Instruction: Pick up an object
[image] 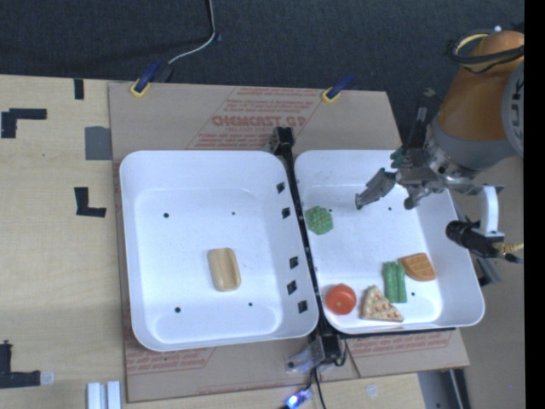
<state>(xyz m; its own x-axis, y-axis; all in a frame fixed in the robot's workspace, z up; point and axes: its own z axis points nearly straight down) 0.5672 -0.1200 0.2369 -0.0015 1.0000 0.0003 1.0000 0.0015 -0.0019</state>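
My gripper [391, 194] hangs over the upper part of the right bin [451, 254], open, with nothing between its fingers. In that bin lie a green broccoli piece [319, 221] near the divider, a red tomato [341, 298], a pizza slice [379, 305], a green pepper-like piece [393, 281] and an orange bread piece [417, 267] toward the front. The broccoli sits to the lower left of the gripper, apart from it. In the left bin [145, 228] a tan bread roll [224, 269] lies alone.
Both bins rest on a cardboard sheet [247, 118] on the wooden bench. Black clips [294, 262] line the seam between the bins. A cable [200, 32] runs across the dark backdrop behind.
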